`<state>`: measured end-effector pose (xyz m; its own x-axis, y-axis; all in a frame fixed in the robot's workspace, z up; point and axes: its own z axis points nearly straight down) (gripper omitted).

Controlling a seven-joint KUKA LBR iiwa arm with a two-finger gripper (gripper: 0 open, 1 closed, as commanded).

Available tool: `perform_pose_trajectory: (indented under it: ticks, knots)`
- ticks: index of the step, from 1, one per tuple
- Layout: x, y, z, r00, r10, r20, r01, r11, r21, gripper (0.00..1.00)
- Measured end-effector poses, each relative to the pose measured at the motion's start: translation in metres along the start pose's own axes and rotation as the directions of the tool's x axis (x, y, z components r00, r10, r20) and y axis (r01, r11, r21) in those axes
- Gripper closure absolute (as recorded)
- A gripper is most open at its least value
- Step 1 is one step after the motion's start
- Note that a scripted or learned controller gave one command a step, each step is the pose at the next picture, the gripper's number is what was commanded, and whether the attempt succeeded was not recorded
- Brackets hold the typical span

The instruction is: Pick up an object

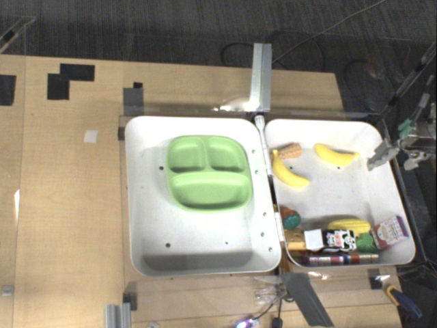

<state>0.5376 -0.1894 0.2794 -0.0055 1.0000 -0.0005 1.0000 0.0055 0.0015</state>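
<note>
White right bin (382, 183) (middle open).

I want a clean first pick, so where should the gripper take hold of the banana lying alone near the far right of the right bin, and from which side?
Judging by its pose, grip the banana across its thick middle, coming straight down from above. It lies flat with bare bin floor all round, so fingers could straddle its narrow width; the tapered ends would likely slip.

No lettering can be read on the small purple carton (391, 231) or the black-and-white packet (339, 238) lying along the near edge of the right-hand bin (382, 183); both labels are too blurred.
</note>
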Motion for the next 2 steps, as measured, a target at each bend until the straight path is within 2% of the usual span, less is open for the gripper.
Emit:
perform_pose_trajectory:
  ticks: [1,2]
  knots:
    - [0.0004,0.0026,-0.0096,1.0,-0.005,0.0,0.005,1.0,-0.003,1.0]
    - [0.0005,0.0026,-0.0096,1.0,-0.005,0.0,0.005,1.0,-0.003,0.0]
